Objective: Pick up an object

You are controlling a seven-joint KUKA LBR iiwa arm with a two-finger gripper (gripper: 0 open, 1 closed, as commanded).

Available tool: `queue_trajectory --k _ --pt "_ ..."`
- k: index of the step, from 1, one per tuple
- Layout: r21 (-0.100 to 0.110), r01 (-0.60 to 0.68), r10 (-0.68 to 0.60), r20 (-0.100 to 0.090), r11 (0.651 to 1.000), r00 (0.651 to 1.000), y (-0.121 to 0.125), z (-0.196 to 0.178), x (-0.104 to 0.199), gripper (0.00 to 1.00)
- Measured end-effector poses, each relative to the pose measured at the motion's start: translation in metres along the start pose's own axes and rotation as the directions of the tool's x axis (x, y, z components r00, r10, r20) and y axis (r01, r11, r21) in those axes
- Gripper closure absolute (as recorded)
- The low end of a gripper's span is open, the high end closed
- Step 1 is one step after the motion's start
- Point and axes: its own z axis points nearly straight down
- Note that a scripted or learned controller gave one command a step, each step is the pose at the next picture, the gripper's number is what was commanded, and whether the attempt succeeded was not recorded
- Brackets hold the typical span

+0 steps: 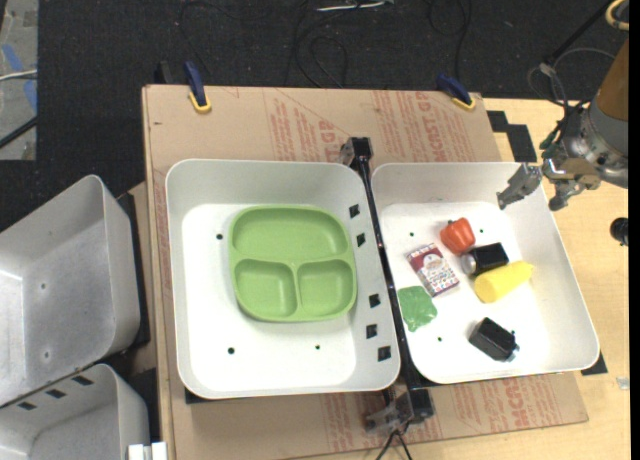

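Note:
My gripper (538, 190) hangs above the right bin's (560, 348) far right corner, fingers spread open with nothing between them. In that bin lie an orange-red pepper-like piece (457, 235), a small black block (489, 257), a yellow block (503, 280), a red and white card box (433, 269), a green scrap (417, 306) and a second black object (494, 338). All of them sit to the left of and nearer than the gripper, apart from it.
The left bin (200, 348) holds a green three-compartment plate (294, 262). A black divider (378, 258) runs between the bins. Blue and yellow clamps (198, 89) grip the board's far edge. Grey tubs (60, 278) stand at the left.

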Motion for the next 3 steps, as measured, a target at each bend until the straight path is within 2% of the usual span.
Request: queue_trajectory --k 1,2,3 --pt "-0.01 0.002 -0.002 0.003 1.0 1.0 0.002 -0.006 0.0 0.0" --pt "-0.006 0.004 -0.004 0.001 1.0 1.0 0.003 0.039 0.006 0.0" --pt "-0.003 0.001 -0.001 0.0 1.0 1.0 0.001 0.103 0.011 0.0"
